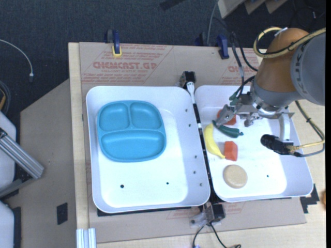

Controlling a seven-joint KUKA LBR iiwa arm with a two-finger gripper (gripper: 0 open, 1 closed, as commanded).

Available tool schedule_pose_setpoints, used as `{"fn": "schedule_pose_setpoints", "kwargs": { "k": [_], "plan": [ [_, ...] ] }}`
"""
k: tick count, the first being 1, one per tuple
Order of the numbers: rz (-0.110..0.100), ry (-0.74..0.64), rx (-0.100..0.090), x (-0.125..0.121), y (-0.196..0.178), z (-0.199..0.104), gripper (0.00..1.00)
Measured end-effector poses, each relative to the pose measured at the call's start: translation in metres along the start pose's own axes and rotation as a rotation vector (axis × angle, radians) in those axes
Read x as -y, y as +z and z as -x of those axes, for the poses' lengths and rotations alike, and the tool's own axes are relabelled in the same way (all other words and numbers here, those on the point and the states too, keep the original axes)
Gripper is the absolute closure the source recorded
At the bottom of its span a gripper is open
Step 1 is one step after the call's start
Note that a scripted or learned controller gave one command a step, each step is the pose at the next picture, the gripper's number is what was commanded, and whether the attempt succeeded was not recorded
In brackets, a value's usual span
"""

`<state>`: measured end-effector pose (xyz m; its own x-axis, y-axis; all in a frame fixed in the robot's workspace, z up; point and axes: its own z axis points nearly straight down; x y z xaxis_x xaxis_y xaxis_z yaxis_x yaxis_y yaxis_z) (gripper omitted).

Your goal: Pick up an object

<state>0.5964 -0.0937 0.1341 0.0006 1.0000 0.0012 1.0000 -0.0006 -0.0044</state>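
Lettering "CHEMCAST GP" runs across the board. Banana lies lengthwise in right bin, pointing away. Gripper: finger state cannot be told.

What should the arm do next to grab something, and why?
Probably lower straight down a little: the gripper hangs in the right bin over a red piece and a green piece, neither seen between its fingers.

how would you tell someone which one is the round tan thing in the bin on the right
Start at the right-hand white bin, the one the grey arm reaches into. Near its front edge lies a flat round tan disc, just below the small red block and yellow banana. It is the only round, pale beige item there.
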Motion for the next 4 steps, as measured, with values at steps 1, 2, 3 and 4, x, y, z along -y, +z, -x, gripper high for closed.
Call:
{"fn": "schedule_pose_setpoints", "kwargs": {
  "k": [1, 2, 3, 4],
  "plan": [
    [0.005, 0.001, 0.001, -0.001, -0.012, 0.0, 1.0],
    [0.01, -0.001, 0.003, -0.012, -0.063, -0.001, 1.0],
    [0.009, -0.001, 0.002, -0.013, -0.086, -0.001, 1.0],
    [0.003, -0.006, -0.001, -0.001, -0.09, -0.056, 1.0]
  ]
}}
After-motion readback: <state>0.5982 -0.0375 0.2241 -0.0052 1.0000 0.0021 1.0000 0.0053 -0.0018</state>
